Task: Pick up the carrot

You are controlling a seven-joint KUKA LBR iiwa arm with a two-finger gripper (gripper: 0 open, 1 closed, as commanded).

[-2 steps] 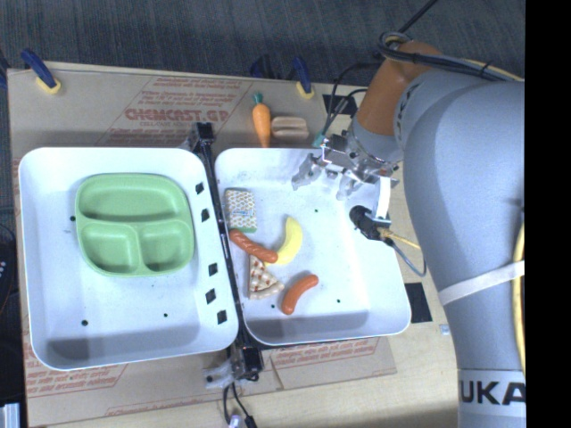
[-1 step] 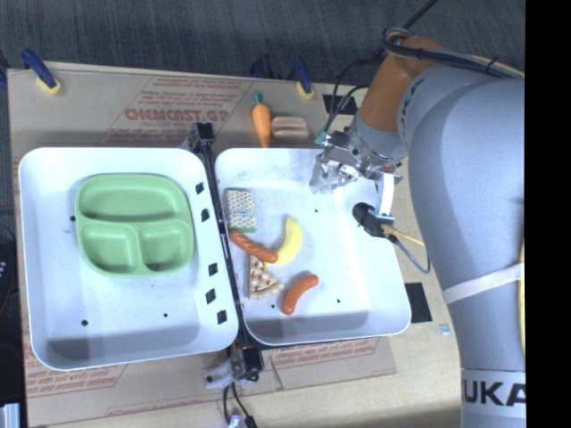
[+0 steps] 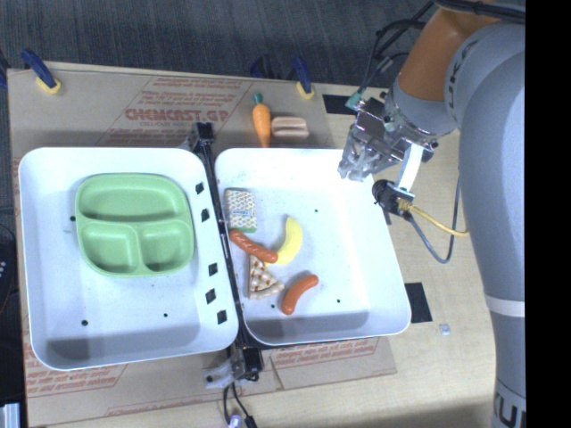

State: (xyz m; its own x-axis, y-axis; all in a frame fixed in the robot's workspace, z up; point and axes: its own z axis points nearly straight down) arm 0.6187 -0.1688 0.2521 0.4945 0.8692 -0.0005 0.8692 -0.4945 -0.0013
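Behind the bins: carrot (image 3: 260,122) on bare counter (image 3: 161,105), outside both bins, beside a bun (image 3: 289,128).
Carrot axis: 12 to 6, green top at 12.
End effector (image 3: 361,160): over right bin's (image 3: 357,266) far rim, carrying nothing; finger state unclear.
Bearing: carrot at 10 o'clock from it.

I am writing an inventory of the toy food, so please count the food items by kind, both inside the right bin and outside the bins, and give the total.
Carrot, on the cardboard behind the bins: 1
Hot dog bun, beside the carrot: 1
Sausages, in the right bin: 2
Banana: 1
Pizza slice: 1
Patterned packet: 1
Total: 7
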